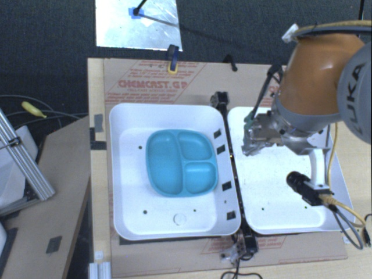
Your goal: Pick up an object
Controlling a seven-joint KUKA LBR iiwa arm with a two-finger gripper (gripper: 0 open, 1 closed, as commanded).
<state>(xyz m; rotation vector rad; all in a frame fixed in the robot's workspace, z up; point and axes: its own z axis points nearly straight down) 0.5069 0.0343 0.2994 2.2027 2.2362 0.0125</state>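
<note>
A blue plate [180, 161] with three compartments lies flat in the middle of the left bin [118, 173]. My gripper [251, 145] hangs over the upper left part of the right bin [279, 225], close to the divider between the two bins. It is to the right of the plate and apart from it. The big grey and orange wrist hides the upper right part of the right bin. I see nothing held at the gripper.
Both bins rest on a cardboard sheet [157, 80] on the bench. Black clips [226, 185] line the seam between the bins. A shiny foil sheet [139, 16] lies at the back, and an aluminium rail [23, 161] slants at the far left.
</note>
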